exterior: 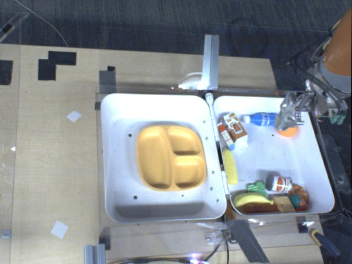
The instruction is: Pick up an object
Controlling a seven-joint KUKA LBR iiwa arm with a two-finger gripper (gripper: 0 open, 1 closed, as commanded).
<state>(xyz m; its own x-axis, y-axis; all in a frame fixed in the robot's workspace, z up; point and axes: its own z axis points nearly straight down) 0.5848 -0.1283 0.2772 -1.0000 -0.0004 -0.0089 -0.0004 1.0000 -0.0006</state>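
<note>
The wooden desk fills most of the frame, with black marks at its upper left. On it sit two shallow white bins side by side: the left bin at the centre of the frame and the right bin toward the right edge. A grey metal post rises behind the seam between them.

The left bin carries a yellow divided tray lying flat in its middle.

The arm enters from the upper right, its orange band at the frame edge. Its claw hangs over the upper right part of the right bin, just above a small orange object and at the end of a blue-and-white bottle lying on its side. Whether the claw is open or closed cannot be told, and nothing can be seen between its fingers.

Along the right bin's left wall lie a red-and-white carton and, below it, a yellow corn cob. In the lower part of that bin cluster a banana, a green piece, a small can on its side, a tan block and a reddish item, all close together.
</note>
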